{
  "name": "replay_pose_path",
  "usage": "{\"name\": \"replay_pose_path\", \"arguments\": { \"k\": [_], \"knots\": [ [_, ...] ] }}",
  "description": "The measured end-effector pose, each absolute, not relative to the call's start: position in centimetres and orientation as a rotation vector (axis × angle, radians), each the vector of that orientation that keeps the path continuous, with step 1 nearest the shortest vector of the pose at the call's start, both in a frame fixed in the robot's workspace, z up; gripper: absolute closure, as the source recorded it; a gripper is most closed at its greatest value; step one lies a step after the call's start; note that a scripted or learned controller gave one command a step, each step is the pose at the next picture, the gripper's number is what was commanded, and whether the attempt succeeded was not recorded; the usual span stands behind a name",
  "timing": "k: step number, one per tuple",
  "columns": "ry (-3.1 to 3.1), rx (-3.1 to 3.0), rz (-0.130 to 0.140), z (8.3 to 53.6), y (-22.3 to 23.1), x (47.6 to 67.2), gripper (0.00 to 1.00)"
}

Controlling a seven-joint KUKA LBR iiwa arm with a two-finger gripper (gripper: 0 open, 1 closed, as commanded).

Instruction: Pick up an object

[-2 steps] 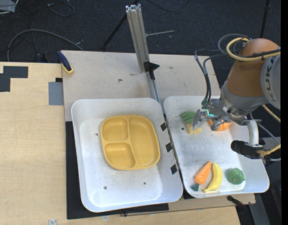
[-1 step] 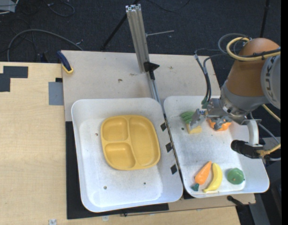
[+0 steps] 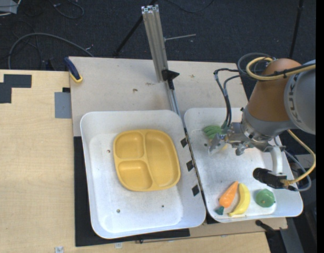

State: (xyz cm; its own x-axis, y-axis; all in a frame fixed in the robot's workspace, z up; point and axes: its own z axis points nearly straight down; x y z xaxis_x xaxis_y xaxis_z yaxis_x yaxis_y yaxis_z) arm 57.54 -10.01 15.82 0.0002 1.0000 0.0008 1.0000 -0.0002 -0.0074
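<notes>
- The claw [image 3: 221, 141] hangs low over the upper left part of the right shallow white plastic bin [image 3: 217, 194]; whether it is spread or pressed together, I cannot tell.
- A small leafy green toy vegetable [image 3: 211, 130] lies right at the claw's tip, on the bin floor; no grip on it is visible.
- At the bin's near end, an orange toy carrot [image 3: 229, 193] lies touching a yellow toy banana [image 3: 241, 200], with a round green toy fruit [image 3: 265, 197] just beside them.
- The left white bin [image 3: 98, 194] holds a yellow three-compartment plastic plate [image 3: 146, 159].
- Both bins sit on the pale surface [image 3: 114, 83].
</notes>
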Motion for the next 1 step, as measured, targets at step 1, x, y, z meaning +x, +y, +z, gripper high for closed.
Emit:
{"name": "replay_pose_path", "arguments": {
  "k": [1],
  "knots": [
    [-2.216,-2.218,0.008,11.24,-10.59,57.45,0.00]
  ]
}}
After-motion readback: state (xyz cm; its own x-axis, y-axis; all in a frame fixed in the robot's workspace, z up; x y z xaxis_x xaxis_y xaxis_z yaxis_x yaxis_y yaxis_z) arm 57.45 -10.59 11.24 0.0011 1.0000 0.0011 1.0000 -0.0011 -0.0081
